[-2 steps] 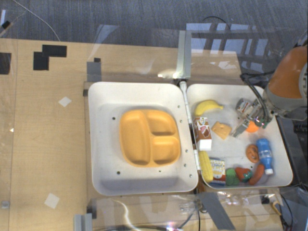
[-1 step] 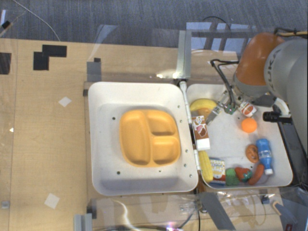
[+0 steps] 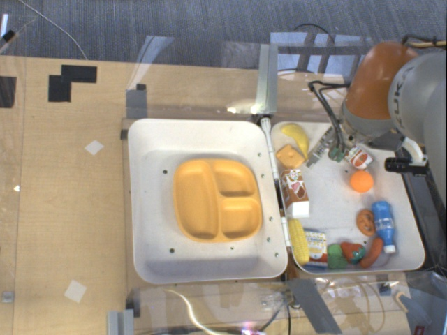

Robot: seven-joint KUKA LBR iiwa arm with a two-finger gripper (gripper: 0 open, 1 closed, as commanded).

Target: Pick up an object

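Right bin (image 3: pixel 412 253), banana (image 3: pixel 296 138) lengthwise up-down

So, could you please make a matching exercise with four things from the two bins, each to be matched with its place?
Things:
1. yellow tray
2. banana
3. blue bottle
4. corn cob

Places:
A. right bin, far corner beside the divider
B. right bin, near its right wall
C. middle of the left bin
D. right bin, near end of the divider side

Pairs: 1-C, 2-A, 3-B, 4-D
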